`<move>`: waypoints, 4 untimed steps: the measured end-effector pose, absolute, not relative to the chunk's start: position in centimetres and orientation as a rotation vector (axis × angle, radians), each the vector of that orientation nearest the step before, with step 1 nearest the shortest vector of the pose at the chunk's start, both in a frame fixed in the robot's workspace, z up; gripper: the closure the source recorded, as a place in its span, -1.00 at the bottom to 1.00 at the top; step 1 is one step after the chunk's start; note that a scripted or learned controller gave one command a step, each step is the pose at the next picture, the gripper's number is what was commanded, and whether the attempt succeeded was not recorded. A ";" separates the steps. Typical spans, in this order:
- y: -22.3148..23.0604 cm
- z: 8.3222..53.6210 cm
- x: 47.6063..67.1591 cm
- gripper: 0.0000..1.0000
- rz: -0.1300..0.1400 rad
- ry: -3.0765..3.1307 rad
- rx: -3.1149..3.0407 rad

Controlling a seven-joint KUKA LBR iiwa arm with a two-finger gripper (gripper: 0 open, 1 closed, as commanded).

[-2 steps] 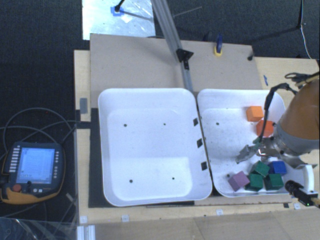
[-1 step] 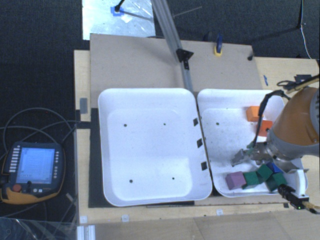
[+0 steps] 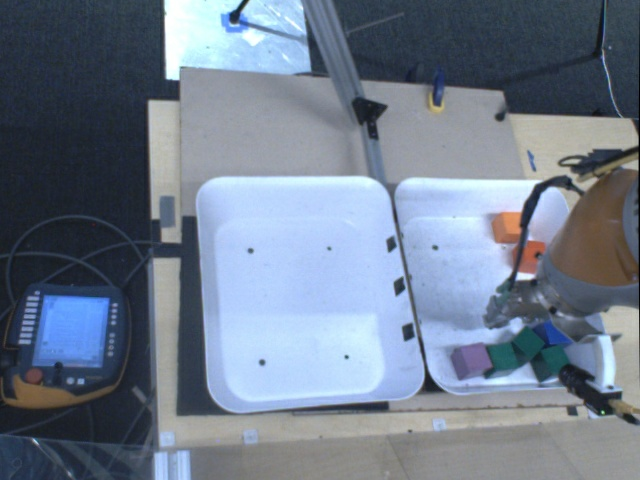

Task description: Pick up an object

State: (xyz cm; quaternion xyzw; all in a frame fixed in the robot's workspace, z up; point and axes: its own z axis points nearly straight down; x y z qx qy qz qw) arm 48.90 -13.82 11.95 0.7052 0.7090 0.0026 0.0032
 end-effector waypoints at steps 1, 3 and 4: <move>-13.3 16.5 49.5 1.00 0.006 2.224 2.211; -8.9 21.1 52.6 1.00 0.006 2.232 2.208; -5.3 21.8 55.2 1.00 0.006 2.231 2.209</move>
